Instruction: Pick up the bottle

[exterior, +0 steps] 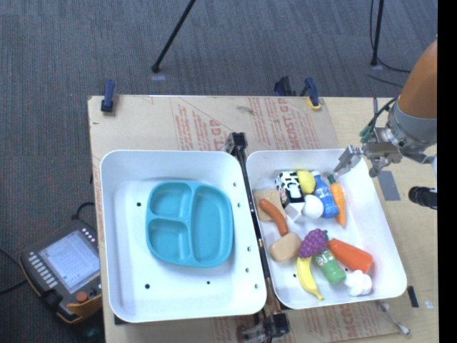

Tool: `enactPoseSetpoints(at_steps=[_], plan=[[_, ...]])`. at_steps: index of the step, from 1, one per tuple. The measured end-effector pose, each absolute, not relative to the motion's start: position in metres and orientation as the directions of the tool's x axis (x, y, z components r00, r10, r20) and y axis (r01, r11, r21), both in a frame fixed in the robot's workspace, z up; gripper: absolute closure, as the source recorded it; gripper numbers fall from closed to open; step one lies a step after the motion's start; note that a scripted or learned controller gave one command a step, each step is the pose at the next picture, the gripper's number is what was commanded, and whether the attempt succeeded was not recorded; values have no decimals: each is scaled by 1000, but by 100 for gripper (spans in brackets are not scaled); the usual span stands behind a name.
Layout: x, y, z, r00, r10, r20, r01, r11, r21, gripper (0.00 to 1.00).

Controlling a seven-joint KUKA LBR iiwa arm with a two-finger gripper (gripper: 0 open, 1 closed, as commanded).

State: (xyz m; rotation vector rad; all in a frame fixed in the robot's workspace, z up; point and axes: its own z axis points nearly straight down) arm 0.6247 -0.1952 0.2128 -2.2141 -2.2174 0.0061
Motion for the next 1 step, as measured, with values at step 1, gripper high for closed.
enactPoseSetpoints(at_steps=[1], plan=[[625, -195, 218, -5, 1000, 5, 1000, 5, -15, 100]])
